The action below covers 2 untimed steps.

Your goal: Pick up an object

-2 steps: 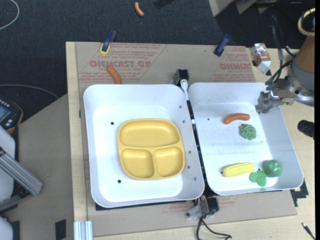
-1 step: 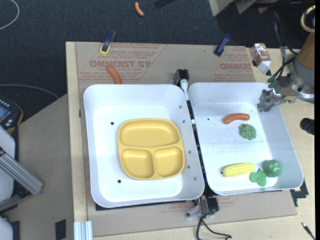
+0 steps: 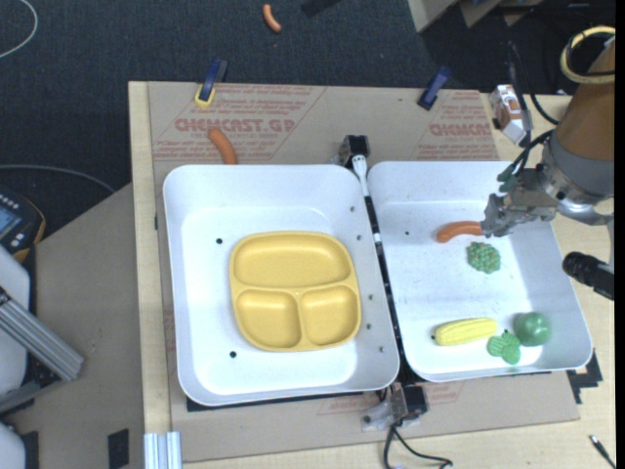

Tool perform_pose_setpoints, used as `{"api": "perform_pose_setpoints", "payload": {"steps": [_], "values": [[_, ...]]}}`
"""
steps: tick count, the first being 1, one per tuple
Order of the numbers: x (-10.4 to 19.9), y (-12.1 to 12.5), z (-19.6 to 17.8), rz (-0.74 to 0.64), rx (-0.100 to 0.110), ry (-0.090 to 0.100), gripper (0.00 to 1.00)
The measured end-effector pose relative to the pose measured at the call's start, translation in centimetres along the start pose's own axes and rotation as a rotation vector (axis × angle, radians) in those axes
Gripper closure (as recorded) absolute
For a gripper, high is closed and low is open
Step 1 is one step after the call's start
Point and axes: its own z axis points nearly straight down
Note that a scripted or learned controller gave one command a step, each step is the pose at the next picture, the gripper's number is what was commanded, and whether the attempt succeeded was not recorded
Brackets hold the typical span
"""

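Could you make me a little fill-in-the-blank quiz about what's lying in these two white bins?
1. The yellow divided tray sits in the ____ bin.
2. The corn cob is coloured ____.
3. The end effector hovers by the orange ____.
4. The tray has ____ compartments.

Missing words: left; yellow; sausage; three

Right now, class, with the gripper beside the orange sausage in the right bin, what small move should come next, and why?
Probably a short shift left, then down: the gripper sits at the orange sausage's right end, not centred over it, with the broccoli floret close below.
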Motion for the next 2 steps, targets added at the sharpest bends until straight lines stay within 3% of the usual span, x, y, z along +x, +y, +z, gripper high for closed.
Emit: {"api": "perform_pose_setpoints", "payload": {"steps": [2], "values": [[11.1,-3.7,-1.3,-0.003,-0.001,0.001,1.00]]}}
